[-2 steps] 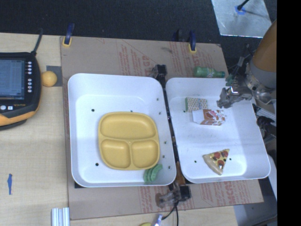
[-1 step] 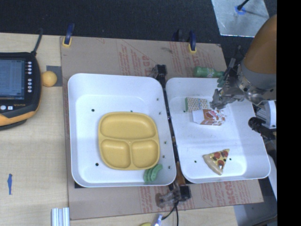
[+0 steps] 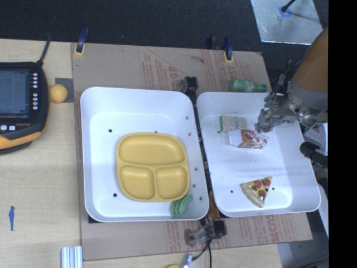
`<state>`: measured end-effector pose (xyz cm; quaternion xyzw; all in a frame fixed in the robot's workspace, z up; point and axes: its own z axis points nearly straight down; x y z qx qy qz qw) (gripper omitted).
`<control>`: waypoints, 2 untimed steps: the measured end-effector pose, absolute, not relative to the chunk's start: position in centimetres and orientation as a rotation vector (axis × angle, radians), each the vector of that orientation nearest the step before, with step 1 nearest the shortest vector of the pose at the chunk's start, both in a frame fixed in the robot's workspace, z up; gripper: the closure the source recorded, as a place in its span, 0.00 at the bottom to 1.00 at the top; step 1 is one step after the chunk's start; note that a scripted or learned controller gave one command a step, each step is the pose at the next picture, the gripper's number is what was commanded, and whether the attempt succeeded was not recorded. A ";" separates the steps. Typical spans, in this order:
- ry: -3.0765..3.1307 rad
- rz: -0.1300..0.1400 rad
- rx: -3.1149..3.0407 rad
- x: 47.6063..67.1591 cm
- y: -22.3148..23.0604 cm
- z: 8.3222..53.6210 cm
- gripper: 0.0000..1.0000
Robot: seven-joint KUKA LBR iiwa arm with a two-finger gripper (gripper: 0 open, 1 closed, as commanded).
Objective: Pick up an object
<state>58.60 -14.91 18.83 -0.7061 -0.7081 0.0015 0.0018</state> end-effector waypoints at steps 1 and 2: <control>-2.227 0.001 -2.215 61.2 -16.3 20.4 1.00; -2.225 0.001 -2.215 59.3 -13.7 23.7 1.00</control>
